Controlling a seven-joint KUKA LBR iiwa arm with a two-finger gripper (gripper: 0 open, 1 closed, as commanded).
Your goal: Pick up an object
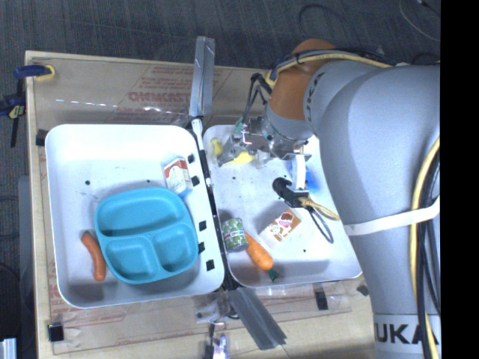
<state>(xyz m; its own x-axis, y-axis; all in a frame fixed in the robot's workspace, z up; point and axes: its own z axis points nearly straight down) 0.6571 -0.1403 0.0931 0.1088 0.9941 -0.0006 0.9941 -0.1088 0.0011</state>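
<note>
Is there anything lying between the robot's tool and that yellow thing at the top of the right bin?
Nothing visible does. The tool hangs right beside the yellow thing in the right bin's far corner. The carrot and green can lie nearer the front.

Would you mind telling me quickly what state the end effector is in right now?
End effector: cannot be told; it sits low at the far end of the right bin, over a yellow object.

Arm base [400, 333] reads, seemingly, "UKA".
</note>
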